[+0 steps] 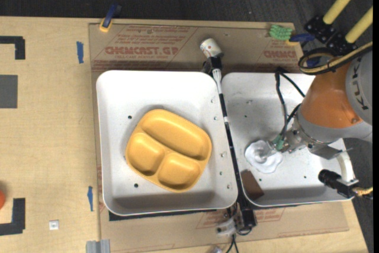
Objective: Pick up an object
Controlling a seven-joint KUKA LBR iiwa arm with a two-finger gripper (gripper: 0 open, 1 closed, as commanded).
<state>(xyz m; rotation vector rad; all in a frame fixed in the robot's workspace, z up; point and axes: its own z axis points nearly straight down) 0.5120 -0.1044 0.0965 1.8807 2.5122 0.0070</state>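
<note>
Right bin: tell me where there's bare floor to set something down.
In the right bin, the upper floor between the far wall and the gripper is bare, though a black cable crosses it. The near left corner is crowded: white object and brown block. The left bin offers only margins around the yellow tray.

You see two white bins (112, 127) on a tan board (142, 44) printed with red lettering. The left bin carries a mustard-yellow divided tray (169, 148). In the right bin lies a pale white and light-blue object (262, 158), with a dark brown piece (251, 183) near it. Your arm (331, 106) is grey with an orange band.
</note>
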